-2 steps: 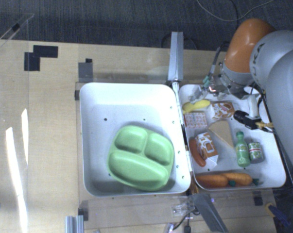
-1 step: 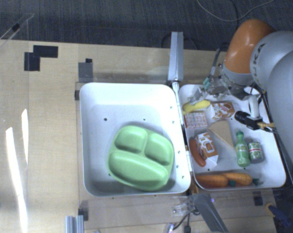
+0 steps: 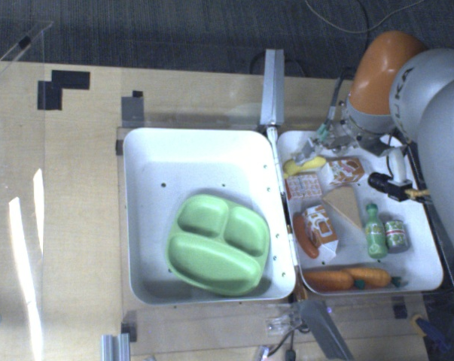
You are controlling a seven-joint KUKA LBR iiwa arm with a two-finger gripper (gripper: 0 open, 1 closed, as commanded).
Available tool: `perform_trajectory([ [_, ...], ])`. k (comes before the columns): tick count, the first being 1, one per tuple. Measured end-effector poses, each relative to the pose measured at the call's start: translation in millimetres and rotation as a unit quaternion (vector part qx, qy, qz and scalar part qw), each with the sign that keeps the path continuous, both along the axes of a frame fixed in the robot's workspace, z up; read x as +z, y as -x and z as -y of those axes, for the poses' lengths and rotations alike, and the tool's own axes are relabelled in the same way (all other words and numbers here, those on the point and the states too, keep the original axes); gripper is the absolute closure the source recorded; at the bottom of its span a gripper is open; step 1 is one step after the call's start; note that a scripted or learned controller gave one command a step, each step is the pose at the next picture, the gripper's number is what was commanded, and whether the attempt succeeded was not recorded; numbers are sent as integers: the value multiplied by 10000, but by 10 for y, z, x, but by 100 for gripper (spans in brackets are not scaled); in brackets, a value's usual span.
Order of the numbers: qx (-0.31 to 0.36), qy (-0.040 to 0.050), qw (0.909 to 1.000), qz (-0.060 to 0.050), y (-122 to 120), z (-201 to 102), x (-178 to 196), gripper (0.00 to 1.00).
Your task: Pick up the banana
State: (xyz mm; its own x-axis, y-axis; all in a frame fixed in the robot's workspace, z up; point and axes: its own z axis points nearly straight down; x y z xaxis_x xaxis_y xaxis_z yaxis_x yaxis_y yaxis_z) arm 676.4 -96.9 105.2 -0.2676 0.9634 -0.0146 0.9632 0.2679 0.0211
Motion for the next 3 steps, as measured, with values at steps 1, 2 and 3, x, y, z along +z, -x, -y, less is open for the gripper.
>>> perform_trajectory([
  [1, -34, -8, 10000, -2, 2, -4, -8, 0],
  [2, 137, 9, 9999, -21, 12, 0, -17, 0],
  [3, 136, 6, 9999, -23, 14, -4, -22, 0],
])
